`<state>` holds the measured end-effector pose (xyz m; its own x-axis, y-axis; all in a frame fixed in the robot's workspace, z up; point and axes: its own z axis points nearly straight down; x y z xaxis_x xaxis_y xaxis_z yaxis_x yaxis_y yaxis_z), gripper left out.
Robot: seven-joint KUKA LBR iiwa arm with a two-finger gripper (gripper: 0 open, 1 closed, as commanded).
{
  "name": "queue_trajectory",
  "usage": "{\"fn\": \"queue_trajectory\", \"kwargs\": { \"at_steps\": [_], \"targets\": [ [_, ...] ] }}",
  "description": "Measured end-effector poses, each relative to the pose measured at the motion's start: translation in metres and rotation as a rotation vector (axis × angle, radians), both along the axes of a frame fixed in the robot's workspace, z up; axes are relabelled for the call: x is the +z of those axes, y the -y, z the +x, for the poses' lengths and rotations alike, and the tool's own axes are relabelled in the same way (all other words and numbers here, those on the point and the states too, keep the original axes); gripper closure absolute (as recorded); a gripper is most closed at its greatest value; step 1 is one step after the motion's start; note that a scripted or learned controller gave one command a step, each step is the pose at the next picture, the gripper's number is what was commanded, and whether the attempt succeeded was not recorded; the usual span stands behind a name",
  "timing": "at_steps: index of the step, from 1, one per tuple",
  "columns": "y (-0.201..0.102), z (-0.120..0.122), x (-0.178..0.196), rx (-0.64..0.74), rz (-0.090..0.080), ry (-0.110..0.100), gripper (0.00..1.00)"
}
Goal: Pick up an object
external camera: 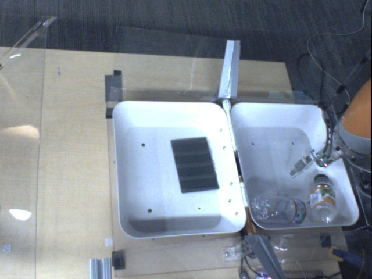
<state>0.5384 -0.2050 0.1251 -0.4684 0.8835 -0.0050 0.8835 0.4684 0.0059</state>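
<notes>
Clear plastic bottle and glass jar both lie on the right bin floor, so nothing's picked yet; gripper hovers just above the bottle, fingers apart, holding nothing.

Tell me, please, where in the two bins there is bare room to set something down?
The left bin has bare floor all around the dark ridged block at its middle. In the right bin, the far-left part is bare; its near side is crowded by a clear cup, a bottle and the gripper.
</notes>
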Motion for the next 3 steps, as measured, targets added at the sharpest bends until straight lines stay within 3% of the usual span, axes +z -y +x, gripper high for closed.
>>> {"fn": "queue_trajectory", "kwargs": {
  "at_steps": [1, 2, 3],
  "targets": [
    [0.001, -0.019, -0.036, 0.032, -0.002, 0.006, 0.0],
    [-0.001, -0.016, -0.023, 0.034, -0.001, 0.013, 1.0],
    [-0.015, -0.016, -0.017, -0.18, 0.002, -0.003, 1.0]
  ]
}}
